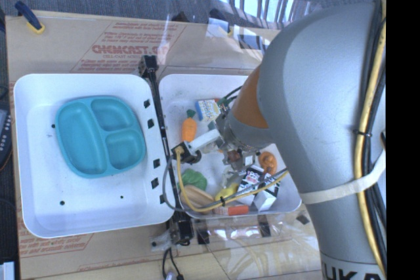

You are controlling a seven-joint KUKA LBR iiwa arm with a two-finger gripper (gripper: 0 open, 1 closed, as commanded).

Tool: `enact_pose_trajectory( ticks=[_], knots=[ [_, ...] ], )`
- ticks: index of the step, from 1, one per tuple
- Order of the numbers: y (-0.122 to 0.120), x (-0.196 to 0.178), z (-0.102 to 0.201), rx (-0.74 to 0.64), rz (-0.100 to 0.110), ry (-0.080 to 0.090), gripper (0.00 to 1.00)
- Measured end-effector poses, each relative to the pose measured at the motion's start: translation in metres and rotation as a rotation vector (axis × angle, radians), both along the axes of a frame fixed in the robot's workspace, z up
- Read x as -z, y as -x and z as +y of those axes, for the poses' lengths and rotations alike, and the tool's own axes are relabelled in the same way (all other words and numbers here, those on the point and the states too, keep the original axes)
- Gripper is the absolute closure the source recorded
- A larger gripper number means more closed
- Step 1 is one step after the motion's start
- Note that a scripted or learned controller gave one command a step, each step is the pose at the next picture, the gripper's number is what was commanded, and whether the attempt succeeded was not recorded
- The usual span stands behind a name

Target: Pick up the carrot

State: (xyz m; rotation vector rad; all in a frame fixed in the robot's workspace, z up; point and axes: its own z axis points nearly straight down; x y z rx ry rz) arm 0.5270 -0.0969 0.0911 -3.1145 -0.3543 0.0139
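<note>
Carrot, small, orange, green-topped (189,127), lies in the right white bin (172,90); claw (235,157) hangs nearby, its grip impossible to tell.

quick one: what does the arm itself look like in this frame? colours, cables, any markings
Bulky arm with a smooth, rounded grey shell and an orange band above the wrist. Yellow and black cables run down its right side, and a white strap wraps the lower body. White "KUKA" lettering sits near the bottom. The tool looks metallic with small fittings; detail unclear.

Small orange carrot (189,127) with green top, lying lengthwise, right bin's upper left
</note>
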Motion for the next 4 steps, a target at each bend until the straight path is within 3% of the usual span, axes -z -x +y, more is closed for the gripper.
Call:
enact_pose_trajectory(
  ticks=[1, 2, 3, 4],
  knots=[
    [-0.06, 0.0, 0.0, -0.017, -0.002, -0.001, 0.0],
    [0.014, 0.001, 0.005, -0.011, 0.004, -0.006, 0.0],
    [0.013, -0.009, 0.006, -0.021, 0.01, -0.009, 1.0],
    [0.013, -0.009, 0.006, -0.022, 0.009, -0.008, 0.0]
  ],
)
